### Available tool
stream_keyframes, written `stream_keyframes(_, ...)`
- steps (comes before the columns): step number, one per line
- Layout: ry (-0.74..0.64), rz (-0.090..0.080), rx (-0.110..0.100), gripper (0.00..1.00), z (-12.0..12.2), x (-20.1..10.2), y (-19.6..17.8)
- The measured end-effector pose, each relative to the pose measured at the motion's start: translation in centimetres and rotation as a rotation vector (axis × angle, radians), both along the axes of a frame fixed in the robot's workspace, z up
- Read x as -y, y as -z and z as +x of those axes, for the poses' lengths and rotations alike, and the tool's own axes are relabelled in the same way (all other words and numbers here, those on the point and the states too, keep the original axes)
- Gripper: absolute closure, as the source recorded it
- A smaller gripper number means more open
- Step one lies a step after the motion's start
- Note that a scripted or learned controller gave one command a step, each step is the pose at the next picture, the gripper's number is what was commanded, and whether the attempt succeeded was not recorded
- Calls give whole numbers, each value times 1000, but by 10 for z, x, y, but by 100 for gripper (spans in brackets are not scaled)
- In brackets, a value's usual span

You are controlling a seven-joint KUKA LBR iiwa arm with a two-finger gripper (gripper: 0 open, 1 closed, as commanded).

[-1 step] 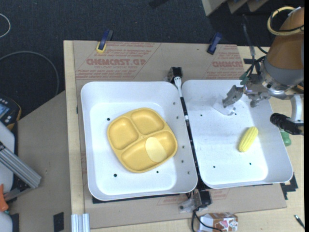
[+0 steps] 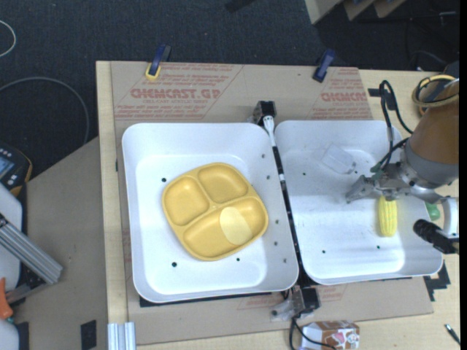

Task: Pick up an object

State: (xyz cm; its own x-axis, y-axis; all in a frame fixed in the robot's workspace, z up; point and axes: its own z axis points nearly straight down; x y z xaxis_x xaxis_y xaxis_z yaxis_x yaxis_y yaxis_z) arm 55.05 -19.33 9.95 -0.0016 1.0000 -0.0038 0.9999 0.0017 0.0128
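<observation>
In the left bin (image 2: 139, 195) one yellow divided plate (image 2: 213, 210) is lying with one pale round piece (image 2: 235, 224) in its lower section. In the right bin (image 2: 328, 261) one clear plastic item (image 2: 337, 159) is sitting near the top. The gripper (image 2: 359, 190) is hovering spread wide and carrying nothing, with one corn cob (image 2: 387, 216) just beside it. It should be shifting over the cob, straddling it across its width.
</observation>
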Motion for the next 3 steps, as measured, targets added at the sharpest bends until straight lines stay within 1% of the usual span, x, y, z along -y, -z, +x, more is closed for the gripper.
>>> stream_keyframes(1,4,-2,0,0,-37,8,-131)
stream_keyframes(2,-2,-1,7,0,-67,-26,-281)
stream_keyframes(3,4,-7,9,0,-71,12,-445)
